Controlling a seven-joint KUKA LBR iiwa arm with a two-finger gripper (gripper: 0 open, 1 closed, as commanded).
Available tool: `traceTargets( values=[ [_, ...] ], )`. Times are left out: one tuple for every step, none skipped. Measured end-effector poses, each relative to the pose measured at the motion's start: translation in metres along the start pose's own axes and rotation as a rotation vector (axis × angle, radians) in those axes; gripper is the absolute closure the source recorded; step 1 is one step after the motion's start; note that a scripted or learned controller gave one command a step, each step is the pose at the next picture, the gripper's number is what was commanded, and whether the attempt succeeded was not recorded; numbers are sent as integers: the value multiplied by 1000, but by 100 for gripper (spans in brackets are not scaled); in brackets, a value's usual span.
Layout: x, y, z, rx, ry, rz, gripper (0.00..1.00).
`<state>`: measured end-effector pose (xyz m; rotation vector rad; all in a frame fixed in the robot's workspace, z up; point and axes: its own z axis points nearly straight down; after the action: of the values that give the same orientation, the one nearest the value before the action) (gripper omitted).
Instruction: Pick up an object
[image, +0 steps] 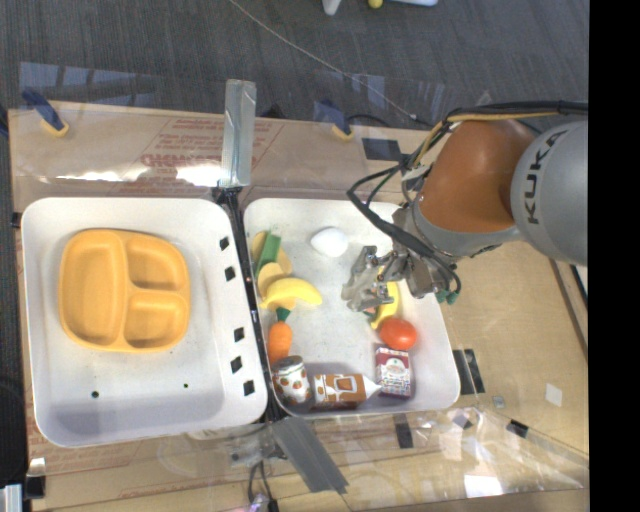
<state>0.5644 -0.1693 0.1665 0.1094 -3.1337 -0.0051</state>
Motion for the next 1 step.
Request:
traceTargets(
  values=[
    [-8, -41, -77, 5, -12, 273, 100]
  ],
)
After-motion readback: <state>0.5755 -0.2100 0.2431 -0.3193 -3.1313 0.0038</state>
